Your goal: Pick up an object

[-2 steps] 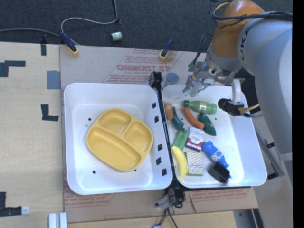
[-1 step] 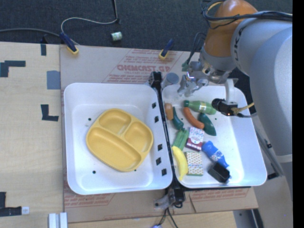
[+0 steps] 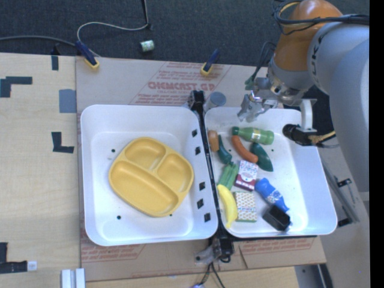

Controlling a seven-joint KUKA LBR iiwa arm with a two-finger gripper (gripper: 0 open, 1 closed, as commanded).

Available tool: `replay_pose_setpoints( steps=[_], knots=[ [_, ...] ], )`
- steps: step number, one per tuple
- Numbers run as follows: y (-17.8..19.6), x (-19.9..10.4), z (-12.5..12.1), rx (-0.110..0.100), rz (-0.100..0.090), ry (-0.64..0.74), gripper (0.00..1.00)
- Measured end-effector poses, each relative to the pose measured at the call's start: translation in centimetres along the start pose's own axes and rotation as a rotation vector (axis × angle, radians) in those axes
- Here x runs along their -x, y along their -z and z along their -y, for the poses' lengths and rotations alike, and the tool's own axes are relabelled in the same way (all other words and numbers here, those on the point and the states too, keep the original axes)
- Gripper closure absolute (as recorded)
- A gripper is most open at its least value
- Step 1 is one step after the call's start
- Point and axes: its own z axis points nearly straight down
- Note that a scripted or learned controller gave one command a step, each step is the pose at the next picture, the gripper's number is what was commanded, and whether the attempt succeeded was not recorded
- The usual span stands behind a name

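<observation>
Green bottle [image 3: 254,135] lies just below the gripper [image 3: 251,108] (empty, jaw opening unclear); descend straight, straddling its narrow width.

The place looked like a robotics lab or test cell rather than a home or shop. A grey industrial arm [image 3: 336,47] with an orange band stood at about two o'clock over a bench covered in a taped-down sheet of printed cardboard [image 3: 138,89], held by blue and yellow clamps [image 3: 87,54] at eleven and twelve o'clock. Two shallow white bins [image 3: 90,161] sat side by side at the centre, joined by a black bracket. Loose cables [image 3: 114,26] trailed across dark carpet at twelve o'clock, and strips of dark tape [image 3: 60,141] marked the wooden benchtop at nine o'clock.
</observation>
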Motion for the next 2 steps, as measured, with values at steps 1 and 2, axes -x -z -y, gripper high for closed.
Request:
replay_pose_setpoints(
  steps=[1,2],
  knots=[
    [-0.3,1.2,-0.1,0.0,0.0,0.0,1.0],
    [-2.4,0.1,-0.1,-0.001,0.0,0.0,1.0]
  ],
)
